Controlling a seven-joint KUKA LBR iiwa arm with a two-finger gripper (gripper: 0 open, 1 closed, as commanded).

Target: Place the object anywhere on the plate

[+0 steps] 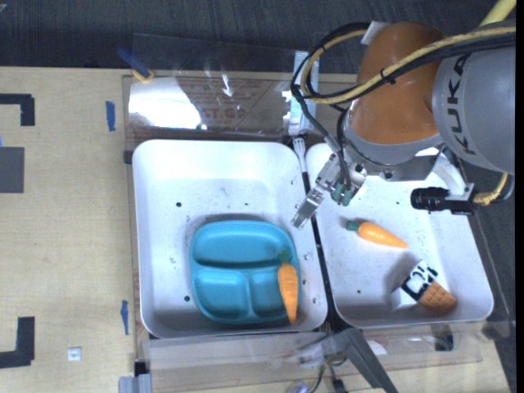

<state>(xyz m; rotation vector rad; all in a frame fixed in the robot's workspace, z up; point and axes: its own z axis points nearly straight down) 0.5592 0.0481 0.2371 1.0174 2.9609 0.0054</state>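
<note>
Two shallow white bins sit side by side on a pale wooden counter (57, 244). The left bin (155, 187) holds a blue plate (233, 273), a glossy moulded tray with three compartments and rounded corners. An orange carrot (287, 293) lies lengthwise on the plate's right edge, partly over the rim, touching it. The right bin (467, 244) holds a second carrot (378, 234) with a small green stub at its left end, lying free on the bin floor, and near the front corner a cone-shaped item (427, 289), tan and waffle-textured below with a black-and-white top. The jaws (321, 193) hang above the wall between the two bins, apart from every object; nothing sits between them, and whether they are released or clenched I cannot tell at this angle. Judgement: the carrot in the right bin reads as the likely next pick. It looks like light, hard, smooth plastic, tapered, so prone to slip or roll. Best taken across the thick middle, jaws square to its long axis, not at the narrow tip.
</note>
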